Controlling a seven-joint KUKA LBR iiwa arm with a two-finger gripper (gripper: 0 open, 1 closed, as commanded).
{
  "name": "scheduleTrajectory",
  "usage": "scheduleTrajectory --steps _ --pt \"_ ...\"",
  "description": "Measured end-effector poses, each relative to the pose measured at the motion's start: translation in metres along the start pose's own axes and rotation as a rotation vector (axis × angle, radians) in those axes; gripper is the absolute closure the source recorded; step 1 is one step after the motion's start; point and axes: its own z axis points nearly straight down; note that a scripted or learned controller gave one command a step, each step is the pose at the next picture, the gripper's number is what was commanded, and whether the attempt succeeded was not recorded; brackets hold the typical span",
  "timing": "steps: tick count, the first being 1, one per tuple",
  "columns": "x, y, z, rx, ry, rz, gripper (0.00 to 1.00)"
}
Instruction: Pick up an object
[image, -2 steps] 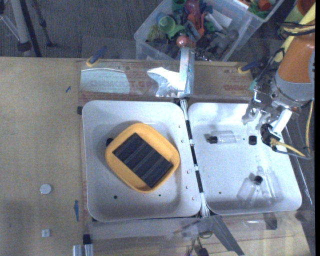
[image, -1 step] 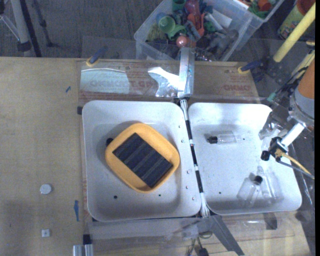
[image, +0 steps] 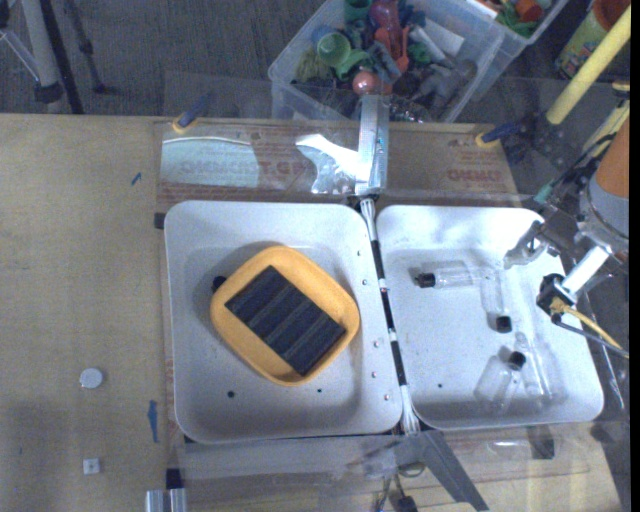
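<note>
A yellow pad with a black ribbed top (image: 285, 314) lies tilted in the left bin (image: 190, 400). In the right bin (image: 440, 400) lie clear plastic vials with black caps: one on its side (image: 452, 277) near the back, one (image: 497, 308) toward the middle and one (image: 520, 368) toward the front right. My gripper (image: 527, 246) hangs over the right bin's back right corner, above and to the right of the vials, with nothing seen in it.
A clear tub of colourful toys (image: 400, 50) stands behind the bins. Crumpled foil and a metal strip (image: 350, 160) lie on the board at the back. A small grey disc (image: 91, 378) sits on the bench to the left.
</note>
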Motion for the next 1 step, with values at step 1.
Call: scheduleTrajectory --steps 1 --pt "0.0071 -0.0043 0.0887 -0.002 0.001 -0.072 0.0"
